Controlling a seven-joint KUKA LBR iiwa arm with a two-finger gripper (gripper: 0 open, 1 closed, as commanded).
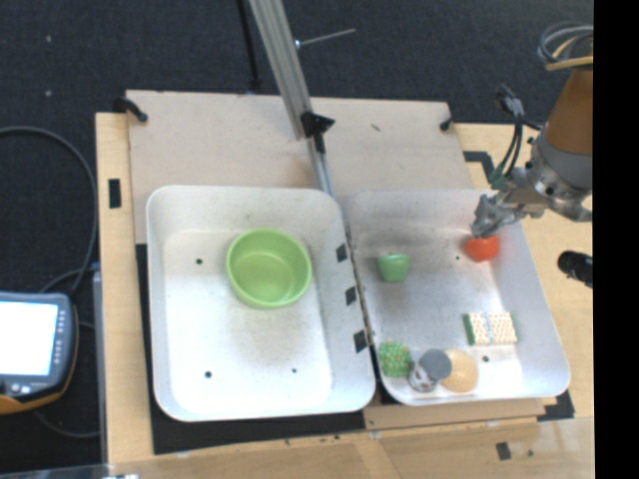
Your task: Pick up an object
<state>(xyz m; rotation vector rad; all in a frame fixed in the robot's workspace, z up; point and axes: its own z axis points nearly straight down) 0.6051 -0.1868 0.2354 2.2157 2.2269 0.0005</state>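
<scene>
In rt bin: small round orange-red object (483, 247); fingers (486, 222) just above, state unclear.

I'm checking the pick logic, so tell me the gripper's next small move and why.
Probably a short descent straight onto the orange object. The gripper sits at the far right of the right bin, right above that object and partly overlapping it, and nothing else lies close by; the small green object is well to the left. Whether it already touches the orange object is unclear.

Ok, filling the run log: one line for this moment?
gripper above orange object | right bin | grasp unconfirmed
</scene>
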